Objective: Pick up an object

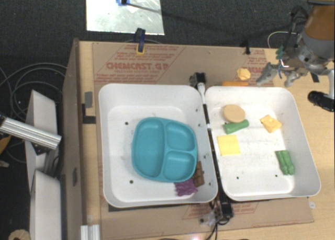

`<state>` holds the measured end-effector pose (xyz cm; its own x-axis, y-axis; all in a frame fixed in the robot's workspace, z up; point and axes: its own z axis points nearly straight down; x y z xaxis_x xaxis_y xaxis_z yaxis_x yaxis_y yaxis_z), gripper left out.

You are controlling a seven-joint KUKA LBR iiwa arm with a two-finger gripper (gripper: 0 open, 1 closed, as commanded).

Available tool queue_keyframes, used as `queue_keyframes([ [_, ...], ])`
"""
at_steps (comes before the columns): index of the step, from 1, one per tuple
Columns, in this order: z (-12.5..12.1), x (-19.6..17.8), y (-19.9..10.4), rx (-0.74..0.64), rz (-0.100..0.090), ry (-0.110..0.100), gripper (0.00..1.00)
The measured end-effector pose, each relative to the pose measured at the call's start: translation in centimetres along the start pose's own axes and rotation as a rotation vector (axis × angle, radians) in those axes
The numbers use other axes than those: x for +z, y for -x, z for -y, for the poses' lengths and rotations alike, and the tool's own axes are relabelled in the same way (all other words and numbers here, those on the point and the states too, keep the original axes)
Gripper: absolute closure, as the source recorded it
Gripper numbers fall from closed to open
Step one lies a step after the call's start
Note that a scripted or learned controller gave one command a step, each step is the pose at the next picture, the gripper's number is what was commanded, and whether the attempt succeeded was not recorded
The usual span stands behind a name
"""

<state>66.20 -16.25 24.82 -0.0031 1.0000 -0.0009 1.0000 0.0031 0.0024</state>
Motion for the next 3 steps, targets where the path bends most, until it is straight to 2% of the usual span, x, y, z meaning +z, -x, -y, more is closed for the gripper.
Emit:
queue_keyframes([
  [1,6.9,11.6,-6.6,-0.004,-0.006,-0.014,0.0],
  [2,2.1,16.6,-4.7,-0.003,0.0,0.002,0.0],
  [3,4.3,16.4,-6.9,-0.004,-0.002,-0.003,0.0],
])
